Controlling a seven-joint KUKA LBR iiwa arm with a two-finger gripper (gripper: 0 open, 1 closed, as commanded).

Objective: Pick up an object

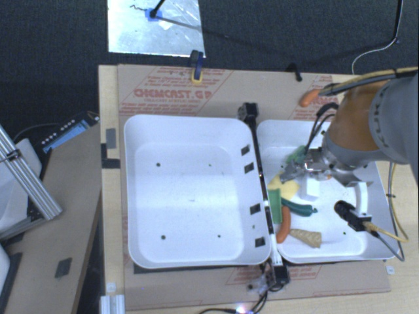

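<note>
The left bin (190, 188) held nothing to pick; all candidates lay in the right bin (327, 247), bunched against its left wall. Along that wall, from the middle toward the near-left corner: a yellow block (275, 192), a teal tool (298, 207) lying crosswise, an orange sausage-shaped piece (283, 226) with its long axis running along the wall, and a tan wedge (307, 237) nearest the front edge. The gripper (302, 168) hung over the far end of this cluster, so the objects lay mostly toward the bin's front edge from it. Cannot tell from this angle whether it was parted or clenched; nothing visibly gripped.
</note>
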